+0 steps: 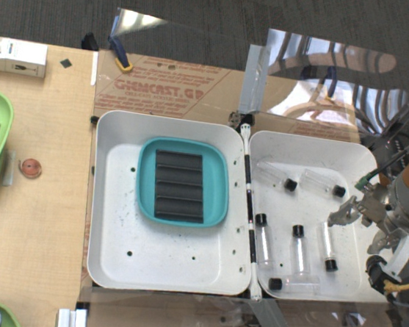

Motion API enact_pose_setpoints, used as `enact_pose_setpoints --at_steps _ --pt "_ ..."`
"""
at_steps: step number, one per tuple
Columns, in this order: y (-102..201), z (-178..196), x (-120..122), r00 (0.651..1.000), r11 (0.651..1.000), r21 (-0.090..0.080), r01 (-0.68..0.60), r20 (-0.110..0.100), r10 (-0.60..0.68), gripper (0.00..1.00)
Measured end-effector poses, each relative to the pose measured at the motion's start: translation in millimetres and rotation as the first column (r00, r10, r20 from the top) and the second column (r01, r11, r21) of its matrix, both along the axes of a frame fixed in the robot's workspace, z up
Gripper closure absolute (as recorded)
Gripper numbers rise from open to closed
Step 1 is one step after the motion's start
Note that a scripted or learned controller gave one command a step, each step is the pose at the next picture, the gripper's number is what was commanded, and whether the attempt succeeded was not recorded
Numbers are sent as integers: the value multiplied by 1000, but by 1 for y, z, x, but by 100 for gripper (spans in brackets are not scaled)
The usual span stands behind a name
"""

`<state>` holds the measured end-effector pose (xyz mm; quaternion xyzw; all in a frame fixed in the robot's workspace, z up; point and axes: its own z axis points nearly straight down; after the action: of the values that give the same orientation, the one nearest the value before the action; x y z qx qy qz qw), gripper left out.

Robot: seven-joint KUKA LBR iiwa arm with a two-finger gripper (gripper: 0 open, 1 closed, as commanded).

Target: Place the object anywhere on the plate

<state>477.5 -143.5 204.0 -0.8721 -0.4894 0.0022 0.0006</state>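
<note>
Several capped vials (300, 250) lie in right bin (354, 151), left of hand (352, 209); grip state unclear.

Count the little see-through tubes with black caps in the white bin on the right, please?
5 clear plastic tubes with black caps: back left, back right, left wall, centre, right. A sixth may lie along the front.

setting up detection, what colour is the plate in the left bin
Teal, with a dark ribbed insert; the plate shows in the camera view.

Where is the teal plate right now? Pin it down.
In the camera view the teal plate lies in the left white bin, toward its upper middle, beside the divider to the right bin that holds clear tubes.
</note>
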Motion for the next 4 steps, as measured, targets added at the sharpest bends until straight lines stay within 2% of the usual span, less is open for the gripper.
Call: enact_pose_setpoints --at_steps 1,2,3,4 --pt "-70 9 0 997 997 0 -80 1 80 0" --pt "-68 73 1 999 999 0 -53 2 53 0" --pt "-62 184 1 1000 1000 -1 16 0 -16 0" --pt "-71 236 1 990 990 -1 141 0 -141 0"
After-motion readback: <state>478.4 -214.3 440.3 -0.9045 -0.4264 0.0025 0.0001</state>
